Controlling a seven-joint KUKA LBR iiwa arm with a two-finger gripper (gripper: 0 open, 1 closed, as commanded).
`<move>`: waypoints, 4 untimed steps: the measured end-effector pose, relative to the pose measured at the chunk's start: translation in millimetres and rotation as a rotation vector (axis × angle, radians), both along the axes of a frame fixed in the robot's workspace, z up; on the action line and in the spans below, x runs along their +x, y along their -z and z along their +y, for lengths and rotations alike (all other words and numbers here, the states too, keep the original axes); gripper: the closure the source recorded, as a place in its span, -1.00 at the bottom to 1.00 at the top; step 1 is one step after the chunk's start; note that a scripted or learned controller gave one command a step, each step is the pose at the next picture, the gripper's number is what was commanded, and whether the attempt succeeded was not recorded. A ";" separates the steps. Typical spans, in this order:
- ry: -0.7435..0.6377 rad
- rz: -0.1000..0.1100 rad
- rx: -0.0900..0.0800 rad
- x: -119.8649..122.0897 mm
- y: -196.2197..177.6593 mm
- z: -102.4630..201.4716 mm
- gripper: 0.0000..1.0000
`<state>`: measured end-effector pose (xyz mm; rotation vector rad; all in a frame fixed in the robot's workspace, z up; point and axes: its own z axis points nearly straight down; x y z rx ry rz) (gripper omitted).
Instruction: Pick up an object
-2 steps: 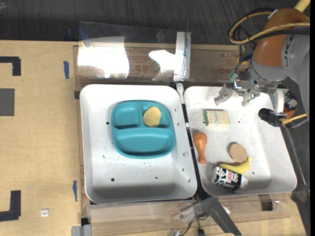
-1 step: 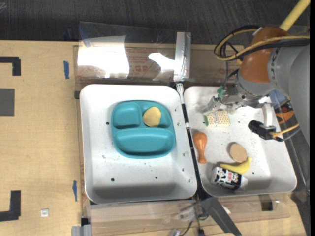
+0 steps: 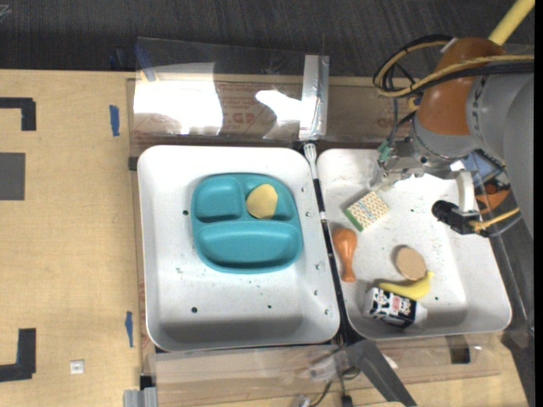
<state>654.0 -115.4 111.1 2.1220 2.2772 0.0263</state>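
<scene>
The box [image 3: 367, 209], small, patterned and probably light stiff card, lies tilted in the right bin [image 3: 488, 308], toward its far left corner; taking it across its short sides looks best. The gripper [image 3: 395, 166] hangs just beyond the box, up and right of it, apart from it. Whether the jaws are spread or pressed together, I cannot tell.

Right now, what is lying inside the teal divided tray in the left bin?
A yellow round food item sits in the upper right compartment of the teal divided tray. The other compartments show bare teal. Whatever is under the tray is covered.
</scene>
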 end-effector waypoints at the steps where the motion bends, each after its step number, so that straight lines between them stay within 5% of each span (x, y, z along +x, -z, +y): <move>1: 0.000 0.003 0.001 -0.8 1.5 0.1 -1.00; 2: -0.088 0.029 0.005 -19.7 24.2 14.3 -1.00; 3: -0.088 0.024 0.004 -18.0 12.1 14.1 1.00; 4: 0.117 0.024 0.011 -40.7 -112.4 77.8 1.00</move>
